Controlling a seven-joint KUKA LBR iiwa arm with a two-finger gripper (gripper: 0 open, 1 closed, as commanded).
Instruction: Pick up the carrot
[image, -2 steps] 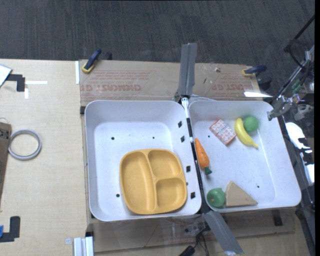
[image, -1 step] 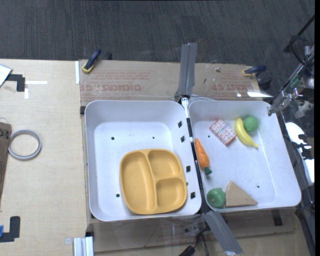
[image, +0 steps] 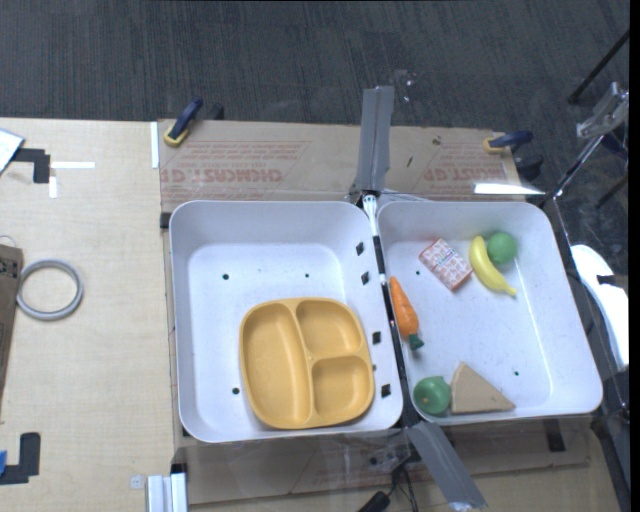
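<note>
At the view's right edge I see a pale grey rounded piece (image: 612, 285) that may be part of my arm. Which link it is, and how it's angled, I can't tell from here.

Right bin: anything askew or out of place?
Nothing spilled or damaged. The carrot lies tight against the right bin's left wall, which could hamper a grasp. The banana touches a green fruit.
</note>
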